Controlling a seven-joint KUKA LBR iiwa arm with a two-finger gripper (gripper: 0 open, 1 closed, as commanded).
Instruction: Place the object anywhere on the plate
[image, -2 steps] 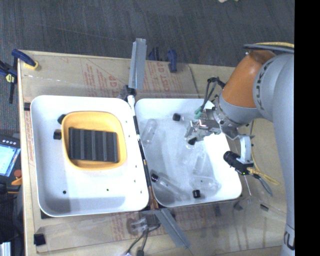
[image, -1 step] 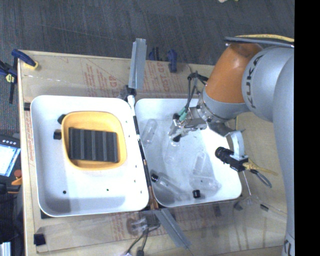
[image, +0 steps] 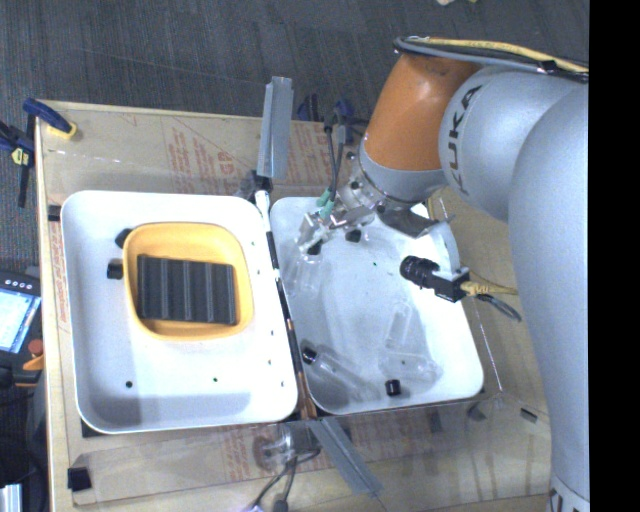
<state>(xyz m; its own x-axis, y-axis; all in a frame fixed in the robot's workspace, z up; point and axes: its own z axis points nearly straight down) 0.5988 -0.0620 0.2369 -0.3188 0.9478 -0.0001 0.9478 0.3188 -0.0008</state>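
Pick step: hand (image: 318, 232) low at right bin's (image: 455, 375) back-left corner, state can't tell, no obj seen in it; clear obj (image: 405, 340) lies mid-bin, plate (image: 190, 275) in left bin w/ dark rack; next needs grasp, lift, carry left.

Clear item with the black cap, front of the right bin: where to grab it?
Clear item: probably mid-body, from straight above, closing across its narrow width. It seems to lie flat, long axis front to back, black cap at the near end. Outline is faint.
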